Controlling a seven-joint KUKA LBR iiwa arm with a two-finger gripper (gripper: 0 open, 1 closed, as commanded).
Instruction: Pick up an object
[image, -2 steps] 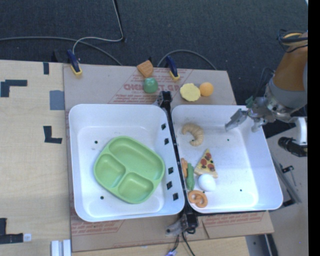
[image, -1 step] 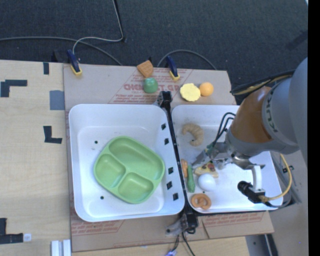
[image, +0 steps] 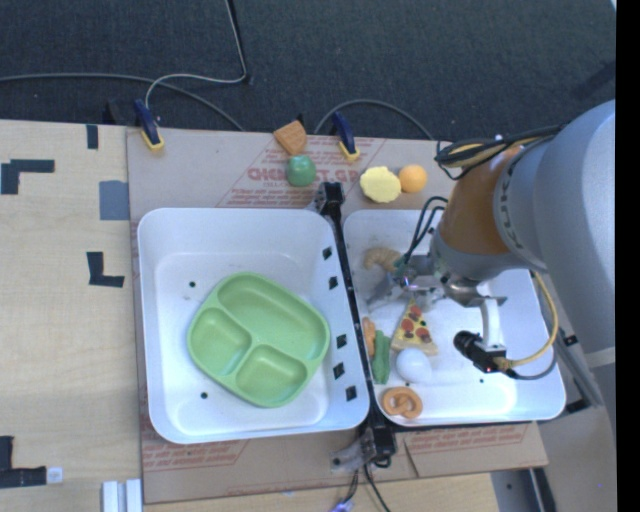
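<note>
My gripper (image: 398, 285) reaches down into the right bin (image: 520, 400), near its left wall. Just below it lies a toy pizza slice (image: 415, 329). A tan mushroom-like piece (image: 379, 258) sits just above it. Further toward the front lie a white egg (image: 412, 365), a green pod (image: 381, 356), a small orange piece (image: 368, 329) and a pretzel (image: 402, 402). The wrist and its cables cover the gripper's tip, and nothing can be seen held in it.
The left bin (image: 160, 240) holds a green divided plate (image: 259, 338). Behind the bins on the cardboard lie a tan bread piece (image: 291, 136), a green ball (image: 300, 171), a yellow lemon (image: 380, 184) and an orange (image: 412, 178). A black divider clip (image: 329, 195) sits between the bins.
</note>
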